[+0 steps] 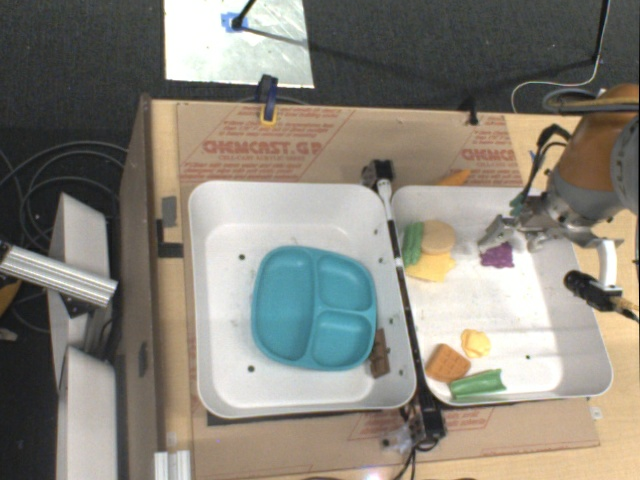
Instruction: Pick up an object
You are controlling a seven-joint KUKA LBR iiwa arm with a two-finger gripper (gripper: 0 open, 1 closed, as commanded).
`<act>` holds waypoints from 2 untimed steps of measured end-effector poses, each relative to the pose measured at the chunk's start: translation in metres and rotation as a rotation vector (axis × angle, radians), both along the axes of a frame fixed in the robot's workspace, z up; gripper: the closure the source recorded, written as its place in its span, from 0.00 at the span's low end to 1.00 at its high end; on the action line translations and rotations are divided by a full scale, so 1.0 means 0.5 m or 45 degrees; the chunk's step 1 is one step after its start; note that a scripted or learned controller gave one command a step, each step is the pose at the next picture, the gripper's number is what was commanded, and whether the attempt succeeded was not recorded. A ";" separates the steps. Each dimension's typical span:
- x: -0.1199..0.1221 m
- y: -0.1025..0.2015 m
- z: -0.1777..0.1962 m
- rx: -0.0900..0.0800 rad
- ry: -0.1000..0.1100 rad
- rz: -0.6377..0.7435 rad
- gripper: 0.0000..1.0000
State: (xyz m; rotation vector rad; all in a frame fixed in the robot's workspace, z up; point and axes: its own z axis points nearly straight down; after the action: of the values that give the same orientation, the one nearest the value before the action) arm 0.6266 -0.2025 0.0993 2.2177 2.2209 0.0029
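Purple toy piece (497,257) sits in the right bin (560,368), upper middle area, flat on the bin floor. Gripper (500,234) hangs just above and beside it — metal fingers splayed apart, one tip pointing left toward the purple piece, nothing between them. Cannot tell if a tip touches the piece or just hovers near it.

Arm comes in from the right; orange band (590,148) visible over the grey wrist, black cable looping near it.

Other right-bin contents: tan round piece (438,235) stacked against a yellow piece (432,266) near the bin's left wall, green strip (411,244) upright just left of those. Lower part of the bin — orange waffle-like piece (447,363), small yellow-orange lump (475,343) just above it, green bean-shaped piece (476,383) along the front wall. All well apart from the gripper.

Left bin (220,228) holds a teal divided plate (315,307), three compartments, centred. Small brown item (380,353) at the plate's lower right edge, against the divider between bins.

Bins rest on a cardboard sheet (260,138) with red print. Shiny square panel (238,28) lies on the dark floor beyond the bench.
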 end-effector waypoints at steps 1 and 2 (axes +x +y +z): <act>-0.017 0.003 -0.029 0.000 0.002 0.000 0.00; -0.013 0.003 -0.005 -0.002 -0.005 0.002 1.00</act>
State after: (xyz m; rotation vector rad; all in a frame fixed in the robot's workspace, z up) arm 0.6203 -0.2009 0.0967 2.2134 2.2200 0.0058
